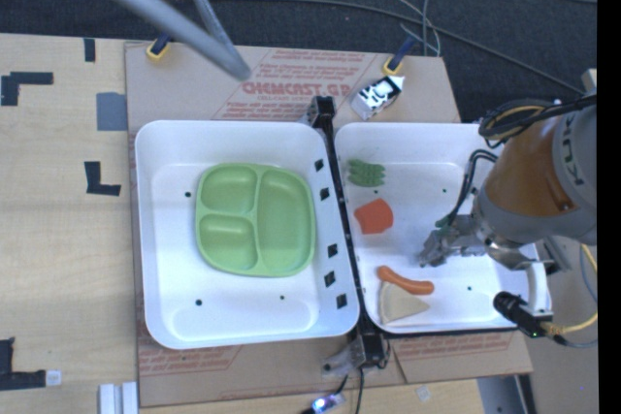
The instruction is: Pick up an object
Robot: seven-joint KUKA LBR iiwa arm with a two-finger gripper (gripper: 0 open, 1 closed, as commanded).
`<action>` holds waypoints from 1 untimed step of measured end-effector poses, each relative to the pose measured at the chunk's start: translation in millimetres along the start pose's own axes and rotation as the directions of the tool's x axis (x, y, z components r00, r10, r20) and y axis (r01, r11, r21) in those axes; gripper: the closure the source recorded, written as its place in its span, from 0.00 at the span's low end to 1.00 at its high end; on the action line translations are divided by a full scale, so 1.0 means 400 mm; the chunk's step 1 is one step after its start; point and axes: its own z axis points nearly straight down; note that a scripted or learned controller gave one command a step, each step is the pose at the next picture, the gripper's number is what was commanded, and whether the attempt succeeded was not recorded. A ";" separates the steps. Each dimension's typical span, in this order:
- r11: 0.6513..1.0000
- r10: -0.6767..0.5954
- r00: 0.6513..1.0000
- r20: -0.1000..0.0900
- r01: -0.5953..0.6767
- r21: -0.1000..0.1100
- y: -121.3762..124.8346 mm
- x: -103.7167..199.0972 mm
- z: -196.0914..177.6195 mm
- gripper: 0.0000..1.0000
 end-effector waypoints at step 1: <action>1.000 0.001 1.000 0.002 -0.001 -0.006 -0.010 -0.005 -0.108 1.00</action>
